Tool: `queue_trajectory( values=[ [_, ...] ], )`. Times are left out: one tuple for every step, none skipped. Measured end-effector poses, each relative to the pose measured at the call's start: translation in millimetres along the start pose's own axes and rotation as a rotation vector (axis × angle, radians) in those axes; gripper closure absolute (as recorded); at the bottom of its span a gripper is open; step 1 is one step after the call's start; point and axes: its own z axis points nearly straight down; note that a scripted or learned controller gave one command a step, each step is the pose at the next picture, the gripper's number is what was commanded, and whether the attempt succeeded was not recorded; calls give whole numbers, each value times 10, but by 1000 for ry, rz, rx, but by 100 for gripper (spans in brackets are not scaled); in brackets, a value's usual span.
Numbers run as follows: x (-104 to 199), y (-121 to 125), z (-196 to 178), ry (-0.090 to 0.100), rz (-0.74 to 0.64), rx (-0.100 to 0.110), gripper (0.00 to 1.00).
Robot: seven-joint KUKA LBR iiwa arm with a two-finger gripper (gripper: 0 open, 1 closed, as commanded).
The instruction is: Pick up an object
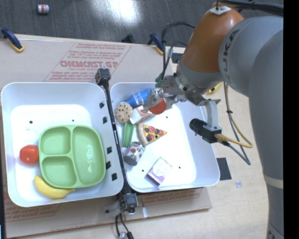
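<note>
Still, the risk lay in crowding; the cookie (122, 112), blue bottle (138, 97) and pizza slice (152, 132) sat packed together at the right bin's (199, 156) far left, and the gripper (157, 102) hung over a red object (159, 106) there; whether its claw was open, I cannot tell; a neighbour could block the grasp.

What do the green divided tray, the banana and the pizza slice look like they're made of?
Green divided tray: likely hard moulded plastic with a smooth, slightly glossy finish, judging by its uniform colour and soft highlights.
Banana: probably a plastic toy, given its even yellow and smooth skin, though a real one can't be ruled out.
Pizza slice: looks like a toy, plastic or rubber, with flat painted toppings; the exact material is unclear.
</note>
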Motion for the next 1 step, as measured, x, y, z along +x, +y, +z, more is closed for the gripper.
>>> queue_trajectory(
  values=[
    [3, 7, -103, 0, -5, -1, 100]
  ],
)
